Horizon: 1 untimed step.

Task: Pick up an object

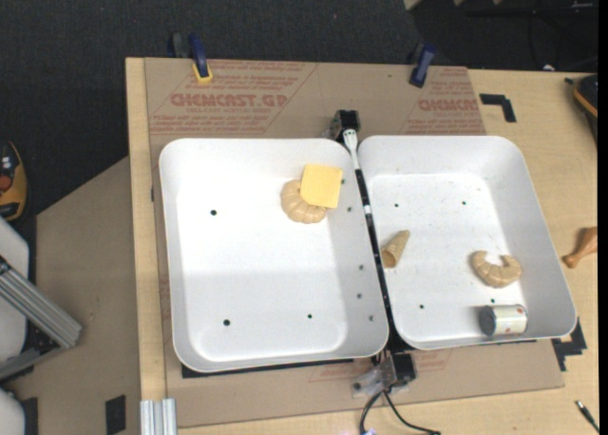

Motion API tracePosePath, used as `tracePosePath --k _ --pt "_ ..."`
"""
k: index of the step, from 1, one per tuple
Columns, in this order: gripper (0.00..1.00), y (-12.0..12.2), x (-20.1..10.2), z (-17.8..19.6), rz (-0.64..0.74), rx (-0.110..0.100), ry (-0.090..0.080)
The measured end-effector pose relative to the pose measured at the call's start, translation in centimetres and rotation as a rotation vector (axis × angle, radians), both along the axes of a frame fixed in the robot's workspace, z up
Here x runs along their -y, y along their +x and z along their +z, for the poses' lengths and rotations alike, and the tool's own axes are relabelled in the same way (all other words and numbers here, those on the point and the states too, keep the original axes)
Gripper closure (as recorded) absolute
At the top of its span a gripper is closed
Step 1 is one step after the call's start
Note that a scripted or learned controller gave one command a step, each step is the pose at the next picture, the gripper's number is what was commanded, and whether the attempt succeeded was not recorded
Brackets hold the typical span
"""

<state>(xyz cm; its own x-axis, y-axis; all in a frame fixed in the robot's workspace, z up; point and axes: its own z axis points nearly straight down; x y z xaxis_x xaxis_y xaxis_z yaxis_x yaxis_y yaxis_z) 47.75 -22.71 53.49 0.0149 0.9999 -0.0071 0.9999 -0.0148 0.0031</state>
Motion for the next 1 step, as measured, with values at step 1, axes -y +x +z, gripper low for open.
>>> tracePosePath --k 1 --pt "1.0 0.25 -0.79 1.21 0.015 0.006 0.0"
